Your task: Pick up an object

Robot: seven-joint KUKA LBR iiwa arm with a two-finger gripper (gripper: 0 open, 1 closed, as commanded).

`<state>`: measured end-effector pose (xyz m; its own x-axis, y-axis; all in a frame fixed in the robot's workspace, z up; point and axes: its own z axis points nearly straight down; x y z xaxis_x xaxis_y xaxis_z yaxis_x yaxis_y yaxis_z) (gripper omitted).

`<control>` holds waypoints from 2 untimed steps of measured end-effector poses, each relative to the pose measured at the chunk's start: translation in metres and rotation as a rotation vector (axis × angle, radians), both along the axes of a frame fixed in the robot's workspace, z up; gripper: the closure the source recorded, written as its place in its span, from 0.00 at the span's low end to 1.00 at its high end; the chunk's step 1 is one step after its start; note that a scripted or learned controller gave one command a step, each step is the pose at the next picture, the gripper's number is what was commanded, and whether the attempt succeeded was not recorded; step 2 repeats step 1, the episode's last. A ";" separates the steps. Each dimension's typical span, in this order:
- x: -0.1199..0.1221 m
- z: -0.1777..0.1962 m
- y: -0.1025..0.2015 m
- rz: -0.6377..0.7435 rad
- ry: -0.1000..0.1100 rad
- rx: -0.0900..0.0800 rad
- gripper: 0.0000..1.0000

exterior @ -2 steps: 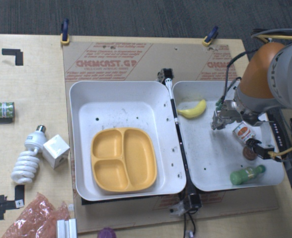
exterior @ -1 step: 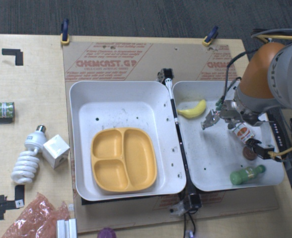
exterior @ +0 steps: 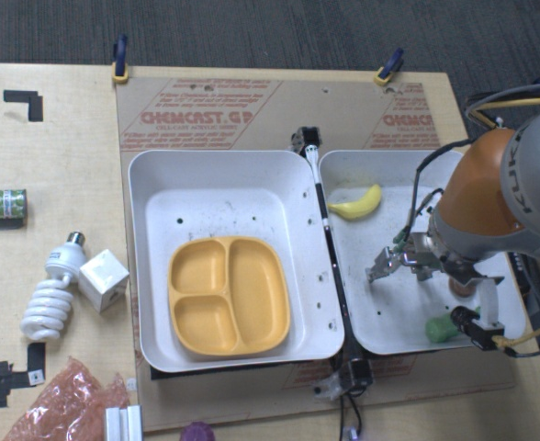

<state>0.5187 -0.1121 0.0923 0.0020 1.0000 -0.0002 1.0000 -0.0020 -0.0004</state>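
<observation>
Here the tool (exterior: 387, 265) hangs over the right bin (exterior: 366, 329) — fingers spread, nothing between them

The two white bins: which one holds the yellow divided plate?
The left bin holds the yellow divided plate; the right bin holds a banana.

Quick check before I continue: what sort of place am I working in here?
Probably a robotics lab test bench: two white bins sit on a brown board clamped to the table, the arm's gripper hangs over the right bin, and odd test items like a banana and divided yellow plate lie inside.
</observation>
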 end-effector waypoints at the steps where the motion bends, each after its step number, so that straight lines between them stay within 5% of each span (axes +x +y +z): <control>1: 0.001 0.010 -0.001 -0.002 -0.003 -0.001 1.00; 2: 0.001 0.010 -0.001 -0.002 -0.003 -0.001 1.00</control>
